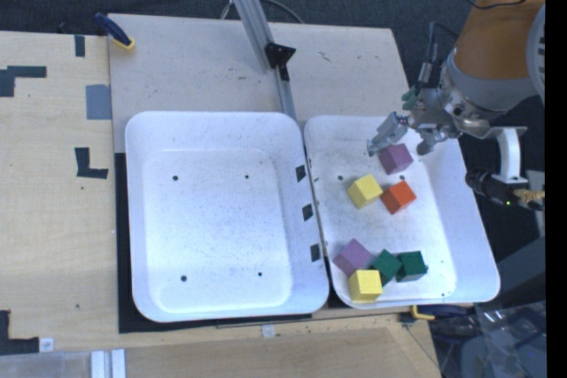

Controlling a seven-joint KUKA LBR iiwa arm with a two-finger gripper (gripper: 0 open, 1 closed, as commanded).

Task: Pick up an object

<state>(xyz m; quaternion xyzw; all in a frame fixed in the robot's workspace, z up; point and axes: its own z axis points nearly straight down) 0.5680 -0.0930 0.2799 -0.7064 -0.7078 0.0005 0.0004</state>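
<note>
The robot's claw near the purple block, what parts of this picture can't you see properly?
- Two-finger gripper: blurred in the camera view, so whether it touches the purple cube is unclear.
- Two dark green cubes: pressed together at the right white bin's near end; where one ends is hard to tell.
- Grey and orange arm: cut off by the top edge.
- Blue and yellow tool on the bench: too small to identify.

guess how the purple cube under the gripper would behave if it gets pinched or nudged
The small purple cube looks rigid, so it probably won't deform. Its flat faces suggest sliding rather than rolling across the right white bin. Sitting skewed below the gripper, it may twist when pinched.
</note>
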